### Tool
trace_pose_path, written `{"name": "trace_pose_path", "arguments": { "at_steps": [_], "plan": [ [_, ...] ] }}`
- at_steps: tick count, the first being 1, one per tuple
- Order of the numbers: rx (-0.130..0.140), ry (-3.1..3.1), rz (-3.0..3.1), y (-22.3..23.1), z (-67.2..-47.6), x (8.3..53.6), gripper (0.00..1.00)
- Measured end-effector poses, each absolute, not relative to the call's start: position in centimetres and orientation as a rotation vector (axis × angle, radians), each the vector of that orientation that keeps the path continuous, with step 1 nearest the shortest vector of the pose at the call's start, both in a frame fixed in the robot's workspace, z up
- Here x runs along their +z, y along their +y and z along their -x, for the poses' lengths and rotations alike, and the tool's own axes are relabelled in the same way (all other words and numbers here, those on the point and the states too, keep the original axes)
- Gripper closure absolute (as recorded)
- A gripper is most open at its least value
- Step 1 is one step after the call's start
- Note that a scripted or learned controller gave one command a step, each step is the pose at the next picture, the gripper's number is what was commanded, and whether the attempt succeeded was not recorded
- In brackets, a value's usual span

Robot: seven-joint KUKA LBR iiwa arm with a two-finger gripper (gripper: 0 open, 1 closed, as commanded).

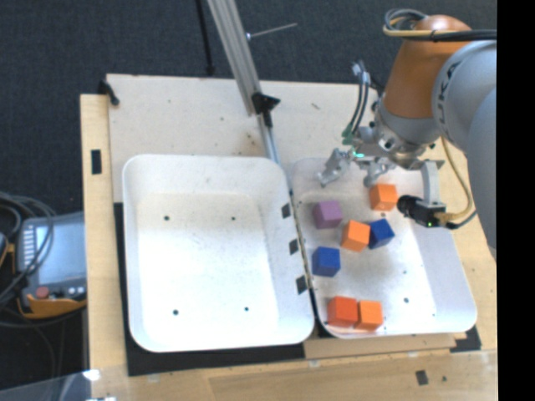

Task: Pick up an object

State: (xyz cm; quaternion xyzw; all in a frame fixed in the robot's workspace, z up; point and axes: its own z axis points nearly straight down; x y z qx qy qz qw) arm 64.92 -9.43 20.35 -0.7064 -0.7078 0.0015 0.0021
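while the gripper (355,167) hangs with fingers apart and unladen, a descent onto a cube (384,196) is needed.

Two white bins: left bin (209,249) white with faint dark speckles and a few small black dots; right bin (435,282) white, same dots.

In the right bin:
- purple block (328,214) at 10 o'clock
- orange block (384,196) at 12 o'clock
- orange block (356,235) near centre, with dark blue block (381,232) touching it at 3 o'clock
- blue block (326,261) at 8 o'clock
- red-orange block (342,311) and lighter orange block (370,313), side by side at 6 o'clock

Arm (435,73) grey with orange band. Gripper (355,167) silvery metal, with a green glint above it. Bench (167,115) pale tan. Floor (84,23) dark charcoal carpet. Pole (234,40) silver-grey with a black clamp.
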Motion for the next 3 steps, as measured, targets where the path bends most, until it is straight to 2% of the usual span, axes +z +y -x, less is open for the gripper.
{"name": "trace_pose_path", "arguments": {
  "at_steps": [1, 3],
  "plan": [
    [0.000, -2.224, 2.219, -9.4, -65.0, 20.7, 0.00],
    [0.007, -2.218, 2.222, -9.3, -63.5, 11.7, 0.00]
  ]
}}
